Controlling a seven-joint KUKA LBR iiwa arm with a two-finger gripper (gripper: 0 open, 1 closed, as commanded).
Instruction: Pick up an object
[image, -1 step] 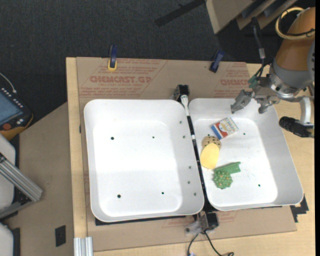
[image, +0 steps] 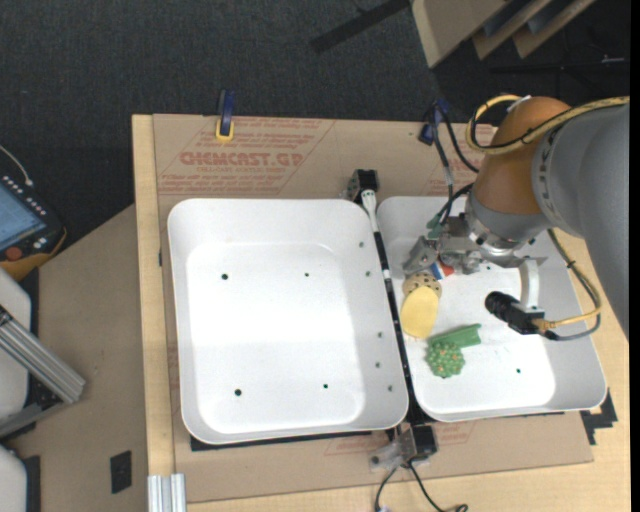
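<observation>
My gripper (image: 430, 256) is low over the back left part of the right bin (image: 520, 385), close to the divider between the bins. A pale yellow rounded object (image: 420, 308) lies just in front of it, near the bin's left wall. Right of that and a little nearer the front lies a green knobbly object (image: 450, 351). A small red and blue piece (image: 441, 269) shows right under the gripper; I cannot tell whether it is touched or held. The grey arm with its orange band (image: 515, 160) reaches in from the upper right.
The left bin (image: 270, 330) sits beside the right one, with a black hinge strip (image: 385, 290) between them. A black connector with a yellow cable (image: 512, 312) hangs off the arm over the right bin. Both bins rest on a cardboard sheet (image: 250, 150).
</observation>
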